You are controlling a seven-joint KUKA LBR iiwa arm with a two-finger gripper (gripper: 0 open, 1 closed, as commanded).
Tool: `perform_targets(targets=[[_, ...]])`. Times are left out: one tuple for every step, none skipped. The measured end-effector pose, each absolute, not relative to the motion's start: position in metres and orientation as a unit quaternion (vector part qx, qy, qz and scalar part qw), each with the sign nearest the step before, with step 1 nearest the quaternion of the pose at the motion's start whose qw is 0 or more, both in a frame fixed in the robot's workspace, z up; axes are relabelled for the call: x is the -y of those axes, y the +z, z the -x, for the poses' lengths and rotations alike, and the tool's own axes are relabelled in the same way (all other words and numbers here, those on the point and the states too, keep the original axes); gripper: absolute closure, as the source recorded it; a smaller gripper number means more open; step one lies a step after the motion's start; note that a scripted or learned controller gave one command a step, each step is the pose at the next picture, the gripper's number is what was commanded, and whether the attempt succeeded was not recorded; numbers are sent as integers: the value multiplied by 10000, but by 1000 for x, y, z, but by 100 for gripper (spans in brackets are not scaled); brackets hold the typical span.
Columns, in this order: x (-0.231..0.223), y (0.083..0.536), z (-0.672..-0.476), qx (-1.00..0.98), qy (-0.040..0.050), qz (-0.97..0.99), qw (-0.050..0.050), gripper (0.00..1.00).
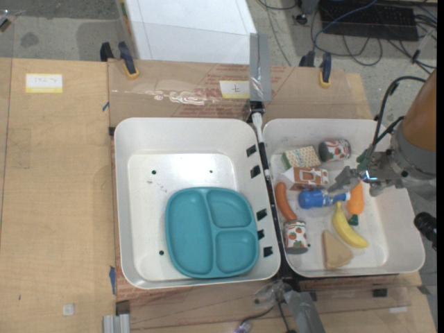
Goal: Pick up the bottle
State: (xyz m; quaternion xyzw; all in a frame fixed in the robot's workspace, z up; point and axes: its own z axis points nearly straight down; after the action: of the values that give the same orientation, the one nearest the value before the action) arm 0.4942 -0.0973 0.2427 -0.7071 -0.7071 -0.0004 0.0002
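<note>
The bottle (316,199) is blue with a pale yellow tip and lies on its side in the middle of the right bin (409,255), pointing left to right. My gripper (347,180) reaches in from the right and hovers just above and beyond the bottle's right end, close to it. Nothing shows in its grasp.
Around the bottle lie a red sausage (283,200), a red-and-white carton (310,177), a snack box (303,158), a tipped can (334,149), an orange carrot (356,201), a banana (347,229), a bread slice (337,250) and a small can (296,236). The left bin holds a teal divided plate (210,232).
</note>
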Motion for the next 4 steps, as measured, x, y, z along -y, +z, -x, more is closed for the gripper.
perform_targets(targets=[[51,191,-526,7422,2,6702,10,0],[82,102,-546,7528,-2,6582,-3,0],[103,98,-476,8499,-66,5267,-164,0],[104,106,-474,8491,-56,5281,-132,100]])
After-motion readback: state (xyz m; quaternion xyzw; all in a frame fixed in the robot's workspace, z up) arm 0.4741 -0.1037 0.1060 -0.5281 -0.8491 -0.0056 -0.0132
